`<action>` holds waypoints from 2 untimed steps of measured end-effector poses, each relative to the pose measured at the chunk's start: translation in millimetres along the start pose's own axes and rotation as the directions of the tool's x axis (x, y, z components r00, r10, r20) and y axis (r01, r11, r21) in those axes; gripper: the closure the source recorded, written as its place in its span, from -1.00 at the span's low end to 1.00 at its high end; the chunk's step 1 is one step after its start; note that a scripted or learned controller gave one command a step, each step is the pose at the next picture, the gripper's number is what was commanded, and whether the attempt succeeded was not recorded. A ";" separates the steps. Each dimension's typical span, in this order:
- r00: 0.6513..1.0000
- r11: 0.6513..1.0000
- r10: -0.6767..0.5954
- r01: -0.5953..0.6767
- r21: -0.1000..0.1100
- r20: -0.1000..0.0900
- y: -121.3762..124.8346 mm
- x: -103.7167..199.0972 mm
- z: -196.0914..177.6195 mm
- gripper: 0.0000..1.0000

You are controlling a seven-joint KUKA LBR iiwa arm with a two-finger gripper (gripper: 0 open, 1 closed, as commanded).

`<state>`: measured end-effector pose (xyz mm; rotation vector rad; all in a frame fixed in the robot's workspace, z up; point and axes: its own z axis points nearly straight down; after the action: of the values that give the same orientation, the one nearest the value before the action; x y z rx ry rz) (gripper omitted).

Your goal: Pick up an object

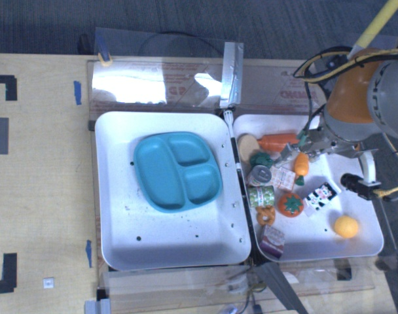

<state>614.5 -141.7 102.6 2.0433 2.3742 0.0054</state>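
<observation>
Inside left bin (114,241), blue tray (178,171).

Two white bins (114,175), one blue divided tray (177,171), and about ten small items (291,205) in the right bin.

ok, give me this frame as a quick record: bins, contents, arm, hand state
left bin: holds a blue divided tray, three compartments, lying flat
right bin: pile of small items along its left side
items seen: long orange carrot-like piece, small can, red tomato-like toy, black-and-white spotted block
apart from pile: yellow ball, alone near the bin's lower right
arm: reaches in from the right, over the right bin's upper part
hand: low among the pile's upper items
hand state: cannot tell
</observation>
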 end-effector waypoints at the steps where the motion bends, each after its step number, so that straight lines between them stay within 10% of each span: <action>1: 1.000 1.000 0.000 0.000 -0.007 0.001 2.1 -0.2 -12.3 1.00; 2: 1.000 1.000 -0.030 0.030 -0.001 -0.002 59.7 22.4 -92.6 1.00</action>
<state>669.3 -110.3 195.6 2.0080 2.4051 0.0091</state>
